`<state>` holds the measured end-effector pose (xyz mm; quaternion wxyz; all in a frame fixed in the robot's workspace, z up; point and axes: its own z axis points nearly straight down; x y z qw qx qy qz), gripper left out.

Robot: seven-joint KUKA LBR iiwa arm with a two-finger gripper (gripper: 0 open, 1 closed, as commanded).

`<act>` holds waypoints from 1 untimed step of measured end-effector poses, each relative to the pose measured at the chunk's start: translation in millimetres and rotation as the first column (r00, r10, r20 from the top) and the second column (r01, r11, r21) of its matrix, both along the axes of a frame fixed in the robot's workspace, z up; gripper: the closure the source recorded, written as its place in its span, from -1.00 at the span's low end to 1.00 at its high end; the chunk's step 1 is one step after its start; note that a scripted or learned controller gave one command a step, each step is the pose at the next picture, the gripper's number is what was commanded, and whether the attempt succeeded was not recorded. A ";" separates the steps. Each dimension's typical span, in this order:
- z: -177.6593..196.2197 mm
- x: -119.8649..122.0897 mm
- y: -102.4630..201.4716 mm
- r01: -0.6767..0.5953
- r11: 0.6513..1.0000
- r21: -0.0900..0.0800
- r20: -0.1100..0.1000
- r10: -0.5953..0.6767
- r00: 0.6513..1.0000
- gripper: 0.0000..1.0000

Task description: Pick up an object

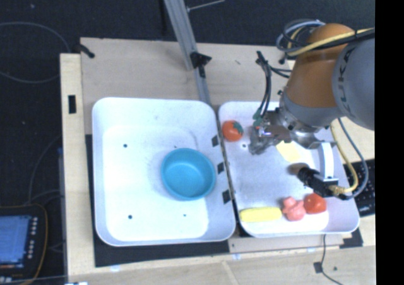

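Note:
My gripper (pixel 259 141) hangs over the upper part of the right bin (pixel 252 179), just right of an orange-red tomato-like toy (pixel 232 130) near the bin's top left corner. Nothing shows between the fingers. A pale yellow flat piece (pixel 288 151) lies right under the wrist, partly hidden. Along the bin's front edge lie a yellow oblong toy (pixel 260 215), a pink toy (pixel 292 208) and a red toy (pixel 314 203). A blue bowl (pixel 187 173) sits in the left bin (pixel 120 151).
A grey metal pole (pixel 183 31) slants down from the top to the gap between the bins. Black cables and a black fitting (pixel 315 179) hang from the arm over the right bin's right side. The wooden bench (pixel 139 69) surrounds both bins.

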<state>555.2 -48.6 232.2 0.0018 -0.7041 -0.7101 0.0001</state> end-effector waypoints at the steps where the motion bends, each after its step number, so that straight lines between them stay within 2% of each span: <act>1: 10.9 -1.8 59.9 -0.003 1.000 0.001 0.006 0.003 1.000 1.00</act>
